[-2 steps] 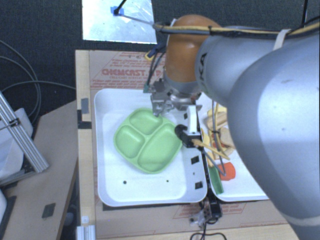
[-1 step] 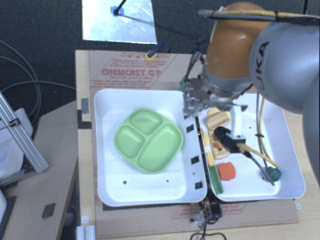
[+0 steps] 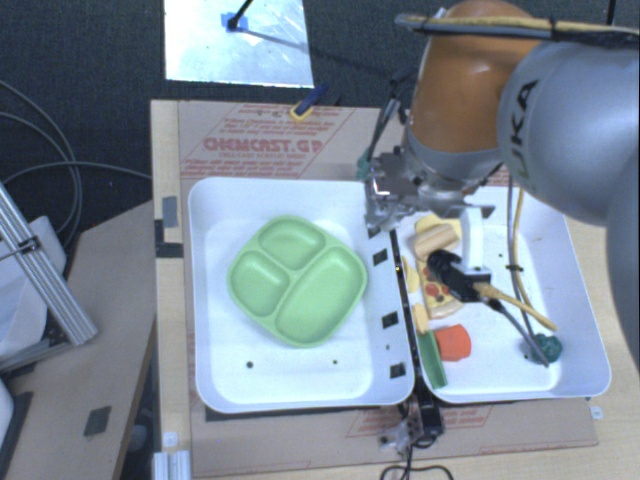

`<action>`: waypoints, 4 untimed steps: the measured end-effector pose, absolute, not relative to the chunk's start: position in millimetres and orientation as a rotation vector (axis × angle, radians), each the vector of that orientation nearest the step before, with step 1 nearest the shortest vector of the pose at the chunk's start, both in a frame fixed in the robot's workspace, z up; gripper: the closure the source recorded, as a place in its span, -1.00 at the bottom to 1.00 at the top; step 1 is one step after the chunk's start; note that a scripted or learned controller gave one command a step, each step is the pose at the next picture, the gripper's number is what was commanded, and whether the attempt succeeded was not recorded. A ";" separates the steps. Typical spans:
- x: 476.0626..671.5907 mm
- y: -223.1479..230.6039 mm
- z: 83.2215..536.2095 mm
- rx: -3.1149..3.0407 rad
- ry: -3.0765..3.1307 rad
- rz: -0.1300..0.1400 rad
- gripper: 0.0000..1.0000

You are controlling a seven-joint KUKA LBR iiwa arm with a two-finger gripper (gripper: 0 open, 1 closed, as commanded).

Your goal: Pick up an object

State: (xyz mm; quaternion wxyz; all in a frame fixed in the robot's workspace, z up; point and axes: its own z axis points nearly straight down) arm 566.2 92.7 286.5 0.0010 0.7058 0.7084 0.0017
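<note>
Green plate (image 3: pixel 297 280) in white bin (image 3: pixel 215 373)

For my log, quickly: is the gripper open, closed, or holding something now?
Gripper: cannot be told; it sits low at the left edge of the right bin.

A: What's in the left bin (image 3: pixel 290 373)?
B: A green plate (image 3: pixel 297 280) with three parts, lying flat.
A: And the right bin (image 3: pixel 575 298)?
B: A small orange block (image 3: pixel 453 341), near a pizza slice (image 3: pixel 437 296) and a yellow piece (image 3: pixel 433 236).

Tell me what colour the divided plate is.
The divided plastic plate is light green; camera view.
</note>
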 end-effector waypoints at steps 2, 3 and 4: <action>486.2 81.2 212.0 2.226 2.219 -0.006 1.00; 489.9 19.4 288.0 2.221 2.211 0.010 1.00; 498.9 42.7 337.6 2.211 2.225 0.010 1.00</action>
